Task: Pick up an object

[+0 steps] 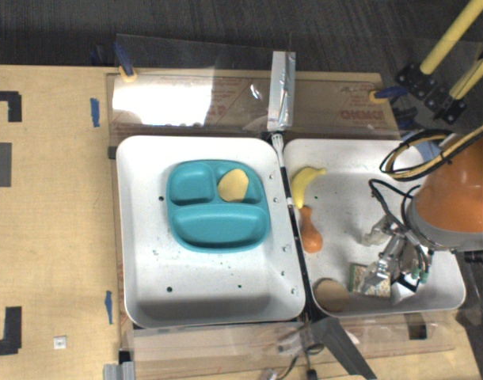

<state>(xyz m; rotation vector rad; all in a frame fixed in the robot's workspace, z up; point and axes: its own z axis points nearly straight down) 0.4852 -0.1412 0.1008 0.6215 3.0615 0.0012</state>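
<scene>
Two shallow white bins sat side by side on the surface (51, 212). The left bin (138, 283) held a teal divided tray (218, 224), and a yellow lemon-like piece (233, 184) lay in the tray's upper right compartment.

In the right bin (348, 176), a yellow banana (305, 184) rested near the far left corner, close to the wall shared with the left bin. Just below it lay an orange carrot-like piece (310, 233), its rounder end toward the camera. A brown rounded object (331, 293) sat at the near edge of this bin, partly hidden by the rim.

The arm (455, 200) reached in from the right, its orange band showing above the wrist, with black and yellow cables looping over it. The end effector (388, 271) was low over the near right part of the right bin — just right of the brown object and well apart from the banana and the carrot-like piece. A small greenish, patterned item (367, 280) showed at its tip, but whether that was gripped — or merely lay beneath — could not be told from this angle.
</scene>
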